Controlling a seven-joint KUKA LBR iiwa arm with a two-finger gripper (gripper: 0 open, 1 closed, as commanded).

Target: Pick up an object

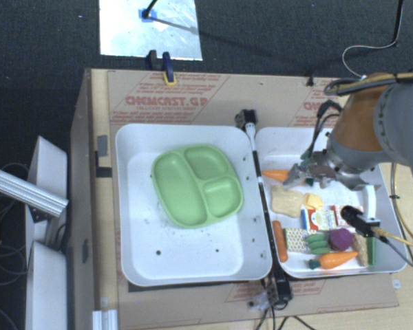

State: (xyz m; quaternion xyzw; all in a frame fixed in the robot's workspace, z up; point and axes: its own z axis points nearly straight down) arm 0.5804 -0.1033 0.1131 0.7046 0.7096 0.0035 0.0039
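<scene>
Right bin: toy foods all lying unlifted, pincer lowered just beside the far carrot, its state not discernible; nothing yet picked.

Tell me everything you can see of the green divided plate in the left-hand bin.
The green plate is a pale green, plastic-looking tray with rounded corners and three compartments: one long section along its left side and two smaller ones on the right. It lies flat and right way up, turned slightly askew, near the middle of the left bin. Its compartments hold nothing. It rests on the bin floor, apart from the bin walls. A few dark specks dot the floor near it.
</scene>
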